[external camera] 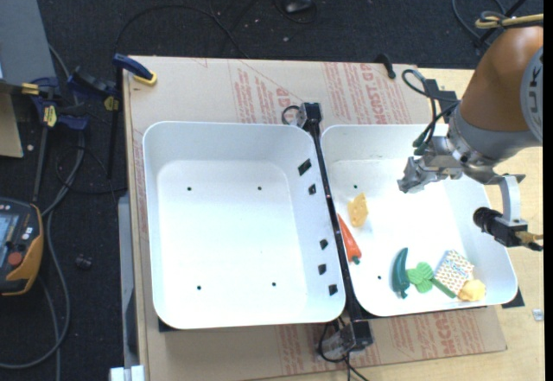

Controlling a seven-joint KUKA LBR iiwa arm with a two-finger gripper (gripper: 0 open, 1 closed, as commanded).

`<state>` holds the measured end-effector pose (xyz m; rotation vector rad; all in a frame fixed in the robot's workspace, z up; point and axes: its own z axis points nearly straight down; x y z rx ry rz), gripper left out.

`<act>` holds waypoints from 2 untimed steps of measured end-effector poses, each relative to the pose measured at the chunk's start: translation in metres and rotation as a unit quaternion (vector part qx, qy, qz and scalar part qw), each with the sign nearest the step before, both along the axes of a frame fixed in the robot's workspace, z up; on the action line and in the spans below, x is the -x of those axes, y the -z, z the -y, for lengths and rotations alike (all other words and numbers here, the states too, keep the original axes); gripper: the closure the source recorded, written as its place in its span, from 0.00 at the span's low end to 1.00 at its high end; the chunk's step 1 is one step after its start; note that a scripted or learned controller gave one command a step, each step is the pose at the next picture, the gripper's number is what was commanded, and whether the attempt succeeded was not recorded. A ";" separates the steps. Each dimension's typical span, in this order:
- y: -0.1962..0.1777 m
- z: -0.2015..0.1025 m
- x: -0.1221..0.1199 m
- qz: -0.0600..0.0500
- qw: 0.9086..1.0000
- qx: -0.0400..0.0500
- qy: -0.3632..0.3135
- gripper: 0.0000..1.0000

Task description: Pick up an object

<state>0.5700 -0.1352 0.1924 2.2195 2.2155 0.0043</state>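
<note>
Objects (428, 274) lie in right bin (380, 146); claw (413, 179) hangs above, touching none.

You see the arm (510, 85) cut off at the right edge; the pincer (413, 179) tips are too blurred to read.

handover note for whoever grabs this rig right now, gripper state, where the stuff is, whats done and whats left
Gripper: above the upper part of the right bin, nothing seen between its fingers.
Things, all in the right bin: yellow piece and orange carrot-like piece near the divider; teal piece, green piece, patterned block and small yellow piece clustered at the lower right.
Done: no object picked yet.
Left: descend on one item, grasp, lift.
</note>
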 end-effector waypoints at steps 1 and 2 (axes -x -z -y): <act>-0.012 -0.013 -0.019 -0.003 1.000 -0.001 -0.002 1.00; 0.019 -0.040 0.050 -0.006 1.000 -0.002 -0.001 1.00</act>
